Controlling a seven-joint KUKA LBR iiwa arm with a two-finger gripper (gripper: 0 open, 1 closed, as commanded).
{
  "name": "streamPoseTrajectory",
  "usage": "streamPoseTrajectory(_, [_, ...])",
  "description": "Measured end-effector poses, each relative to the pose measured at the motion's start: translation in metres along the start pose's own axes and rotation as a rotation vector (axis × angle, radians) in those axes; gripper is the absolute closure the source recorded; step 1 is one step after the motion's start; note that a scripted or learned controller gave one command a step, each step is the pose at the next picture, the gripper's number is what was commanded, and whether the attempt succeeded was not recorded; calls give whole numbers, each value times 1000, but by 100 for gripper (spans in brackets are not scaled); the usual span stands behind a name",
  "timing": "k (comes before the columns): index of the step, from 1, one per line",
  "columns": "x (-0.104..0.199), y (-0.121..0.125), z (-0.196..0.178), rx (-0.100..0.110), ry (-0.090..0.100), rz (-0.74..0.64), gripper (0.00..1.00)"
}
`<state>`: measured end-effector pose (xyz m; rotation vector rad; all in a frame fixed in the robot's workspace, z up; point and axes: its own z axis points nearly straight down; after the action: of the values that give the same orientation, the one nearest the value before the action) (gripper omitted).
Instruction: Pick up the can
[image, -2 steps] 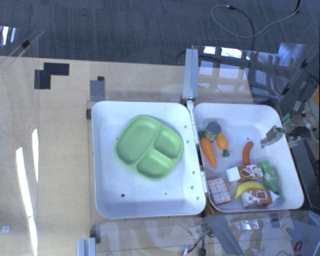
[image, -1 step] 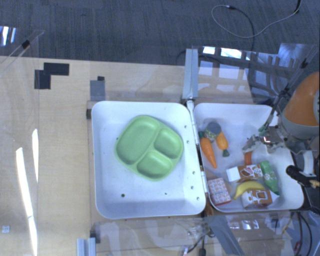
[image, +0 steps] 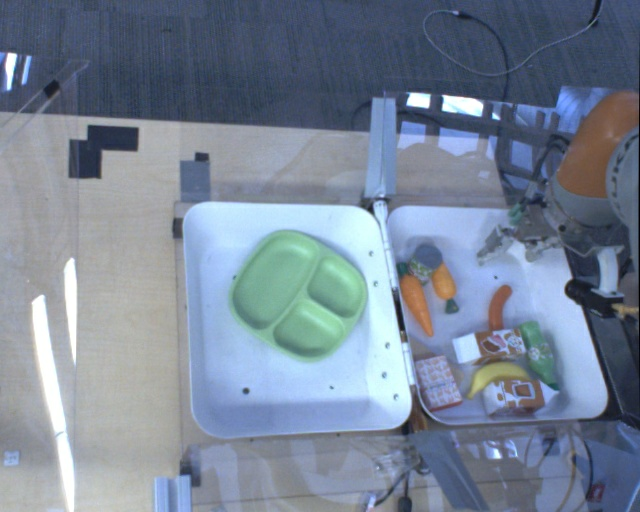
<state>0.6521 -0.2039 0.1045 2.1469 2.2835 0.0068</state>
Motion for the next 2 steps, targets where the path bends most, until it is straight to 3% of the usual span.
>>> streamPoseTrajectory(1, [45,-27,16,-1,1,-148,0])
streamPoseTrajectory(2, [44,-64,15,-3,1,-55,0])
